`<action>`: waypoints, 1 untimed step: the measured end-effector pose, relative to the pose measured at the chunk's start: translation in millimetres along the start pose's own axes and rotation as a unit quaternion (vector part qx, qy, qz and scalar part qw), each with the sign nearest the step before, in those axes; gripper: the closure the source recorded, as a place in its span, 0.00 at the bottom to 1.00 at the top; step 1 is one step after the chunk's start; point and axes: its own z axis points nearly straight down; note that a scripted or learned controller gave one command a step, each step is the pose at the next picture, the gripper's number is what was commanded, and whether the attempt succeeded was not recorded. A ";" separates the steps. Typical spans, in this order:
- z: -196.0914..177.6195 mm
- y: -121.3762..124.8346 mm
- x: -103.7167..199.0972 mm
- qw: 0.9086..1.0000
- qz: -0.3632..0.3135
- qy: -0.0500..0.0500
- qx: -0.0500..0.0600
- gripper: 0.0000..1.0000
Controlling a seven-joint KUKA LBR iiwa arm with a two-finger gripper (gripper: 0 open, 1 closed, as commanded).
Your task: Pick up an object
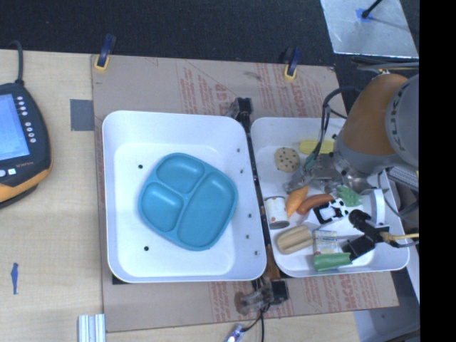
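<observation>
green block (332, 261) front edge | pincer (318, 168) above orange carrot (296, 201)

bench: light wooden top (50, 241) | cover: brown cardboard sheet (178, 84), clamped at far edge | floor: dark carpet (178, 13)

Your arm (377, 120) reaches in from the right, its grey body and orange band bent low. The wrist angles down and leftward, ending in the tool (313, 171), whose metal parts point toward lower left.
</observation>
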 end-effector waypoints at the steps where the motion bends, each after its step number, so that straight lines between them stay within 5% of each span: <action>1: -0.5 18.4 4.2 1.000 -0.001 -0.001 -0.002 0.00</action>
